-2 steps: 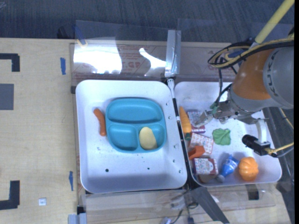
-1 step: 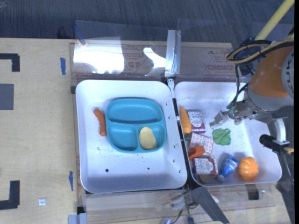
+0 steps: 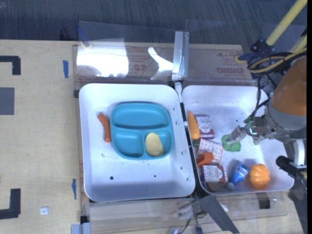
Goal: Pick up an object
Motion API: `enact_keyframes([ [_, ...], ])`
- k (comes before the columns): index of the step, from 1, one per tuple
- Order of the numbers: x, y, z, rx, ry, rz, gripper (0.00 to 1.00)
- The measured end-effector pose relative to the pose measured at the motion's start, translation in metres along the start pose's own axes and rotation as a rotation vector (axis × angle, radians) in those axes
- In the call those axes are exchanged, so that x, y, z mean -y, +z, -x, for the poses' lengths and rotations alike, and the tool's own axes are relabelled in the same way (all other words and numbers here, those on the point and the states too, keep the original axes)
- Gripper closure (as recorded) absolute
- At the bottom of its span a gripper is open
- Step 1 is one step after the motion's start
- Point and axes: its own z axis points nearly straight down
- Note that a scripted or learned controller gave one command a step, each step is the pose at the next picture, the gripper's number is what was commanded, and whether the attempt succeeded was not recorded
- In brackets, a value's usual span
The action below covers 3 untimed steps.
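- I see the gripper [image 3: 242, 132] low in the right bin [image 3: 219, 99], its fingers clamped on a green object [image 3: 232, 141] mid-bin.
- Near the front edge: an orange ball [image 3: 259, 175] and a blue object [image 3: 239, 173].
- Small cartons [image 3: 206, 145] crowd the left wall.
- In the left bin [image 3: 92, 145], a blue tray [image 3: 140, 129] holds a yellow piece [image 3: 154, 144].

Two white bins sit side by side, the left bin [image 3: 92, 145] and the right bin [image 3: 219, 99]. Well left of the claw [image 3: 242, 132]: one blue tray [image 3: 139, 118], one yellow potato-like piece [image 3: 154, 144], one orange carrot [image 3: 104, 126]. Nearer the claw: three red-and-white packets [image 3: 204, 125], one green piece [image 3: 231, 142] touching it, one blue item [image 3: 239, 173], one orange pumpkin [image 3: 259, 175] below.
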Motion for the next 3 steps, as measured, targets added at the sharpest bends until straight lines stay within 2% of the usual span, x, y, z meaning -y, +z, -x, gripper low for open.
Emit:
enact_keyframes([
  [1,-0.008,0.052,-0.004,-0.001,-0.104,0.011,0.00],
  [2,-0.010,0.041,-0.002,0.003,-0.101,0.018,1.00],
  [3,-0.036,-0.041,-0.087,0.000,0.245,0.003,1.00],
])
